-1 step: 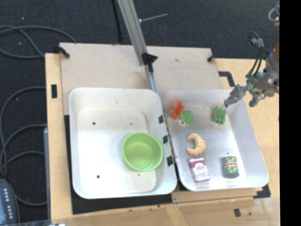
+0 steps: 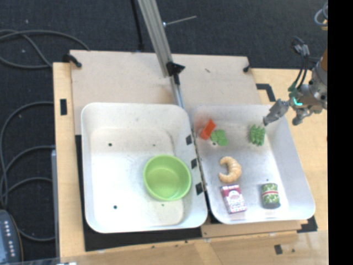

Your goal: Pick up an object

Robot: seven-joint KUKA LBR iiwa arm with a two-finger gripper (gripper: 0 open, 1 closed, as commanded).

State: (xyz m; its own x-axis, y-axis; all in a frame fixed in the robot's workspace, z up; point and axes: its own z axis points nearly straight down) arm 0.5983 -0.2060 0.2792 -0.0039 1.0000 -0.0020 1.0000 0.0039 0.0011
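We note the gripper (image 2: pixel 285 114) spread and holding nothing, poised just beside the green toy (image 2: pixel 256 134), presumably lining up a grasp.

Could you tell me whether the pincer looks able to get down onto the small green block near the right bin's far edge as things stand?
Probably yes. The pincer hangs just right of the green block, which lies apart from the croissant and the orange piece, with nothing over it.

My two white bins (image 2: pixel 110 126) look like smooth matt plastic, lightly scuffed; the green bowl (image 2: pixel 167 177) shines glossier; the bench (image 2: pixel 66 164) looks like pale wood.
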